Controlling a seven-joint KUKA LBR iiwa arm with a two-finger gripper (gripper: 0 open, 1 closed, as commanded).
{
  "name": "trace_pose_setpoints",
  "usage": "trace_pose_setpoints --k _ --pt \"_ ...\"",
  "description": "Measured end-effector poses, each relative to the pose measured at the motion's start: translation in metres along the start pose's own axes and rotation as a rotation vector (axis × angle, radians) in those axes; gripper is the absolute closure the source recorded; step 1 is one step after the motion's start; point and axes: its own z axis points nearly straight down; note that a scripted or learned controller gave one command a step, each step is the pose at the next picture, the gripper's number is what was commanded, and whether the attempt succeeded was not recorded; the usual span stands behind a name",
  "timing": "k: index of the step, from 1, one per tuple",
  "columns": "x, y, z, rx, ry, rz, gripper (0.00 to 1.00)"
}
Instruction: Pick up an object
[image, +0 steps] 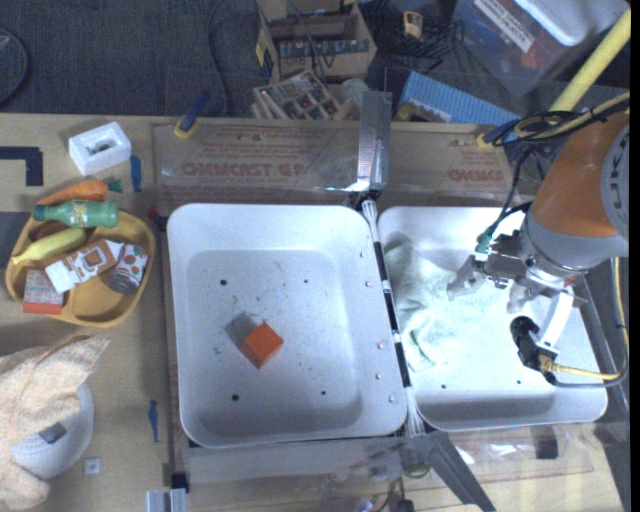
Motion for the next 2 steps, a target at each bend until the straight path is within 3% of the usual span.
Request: trace_pose_setpoints --k 1,2 --pt "-0.07 0.015 -0.021 -0.005 -0.002 0.112 0.0" --pt "-0.013 -0.044 -0.011 0.001 0.0 0.224 0.0"
